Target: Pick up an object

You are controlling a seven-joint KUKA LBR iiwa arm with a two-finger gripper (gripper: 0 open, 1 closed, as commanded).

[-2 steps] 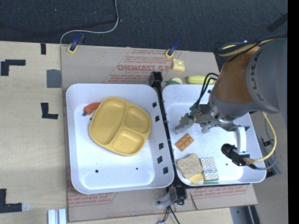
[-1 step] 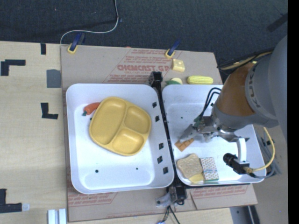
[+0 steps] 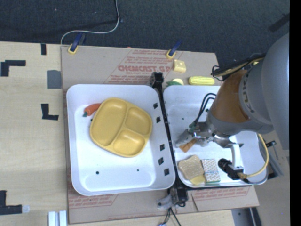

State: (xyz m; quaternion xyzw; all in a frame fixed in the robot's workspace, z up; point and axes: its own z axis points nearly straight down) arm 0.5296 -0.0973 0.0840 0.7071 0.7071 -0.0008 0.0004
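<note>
Since the yellow plate (image 3: 121,126) hogs the left bin (image 3: 77,140), covering a carrot (image 3: 92,108), the tool (image 3: 184,140) works the right bin (image 3: 178,102), over a brown scrap (image 3: 187,146); can't tell its grip state.

A broad grey arm (image 3: 270,86) is seen. An orange band (image 3: 230,100) is wrapped above the wrist. Black cables (image 3: 207,105) are looped alongside.

Left bin (image 3: 77,140): tray (image 3: 121,126) fills the upper middle; floor bare along the near side. Right bin (image 3: 175,98): toast (image 3: 190,167) and packet (image 3: 210,169) crowd the near corner.
</note>
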